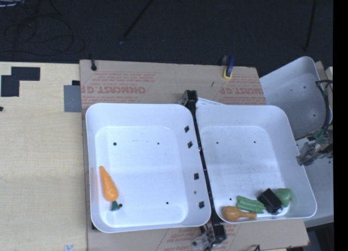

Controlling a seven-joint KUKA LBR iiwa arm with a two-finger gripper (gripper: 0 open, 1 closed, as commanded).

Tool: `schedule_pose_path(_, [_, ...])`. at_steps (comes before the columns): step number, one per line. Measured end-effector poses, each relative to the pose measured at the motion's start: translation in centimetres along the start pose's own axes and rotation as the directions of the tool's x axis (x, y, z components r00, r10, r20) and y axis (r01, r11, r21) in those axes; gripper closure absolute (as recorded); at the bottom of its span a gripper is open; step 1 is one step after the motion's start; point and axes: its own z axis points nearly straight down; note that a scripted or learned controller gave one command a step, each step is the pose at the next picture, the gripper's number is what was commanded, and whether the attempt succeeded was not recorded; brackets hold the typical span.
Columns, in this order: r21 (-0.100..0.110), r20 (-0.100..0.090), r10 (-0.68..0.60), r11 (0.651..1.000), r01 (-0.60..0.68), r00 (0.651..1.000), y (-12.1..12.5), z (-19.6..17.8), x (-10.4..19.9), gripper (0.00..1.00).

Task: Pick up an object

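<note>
An orange toy carrot (107, 183) with a small green top lies near the front left wall of the left bin (136, 115). In the right bin (244, 117), several small things sit together in the front right corner. These are a yellow-orange gourd-shaped toy (237, 213), a long green pod (250, 204), a black block (270, 200) and a rounded green piece (284, 194). The black block rests partly over the green ones.
Both bins stand on a cardboard sheet (163, 84) held by a blue-and-yellow clamp (228, 66) at the back. A black bar (197, 157) runs between the bins. A pale grey plate (296, 87) and some cables (312, 151) lie at the right.
</note>
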Motion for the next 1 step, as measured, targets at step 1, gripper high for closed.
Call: schedule_pose_path(1, [-0.012,0.005,-0.001,1.0,0.001,1.0,0.04,-6.38,-0.13,1.0])
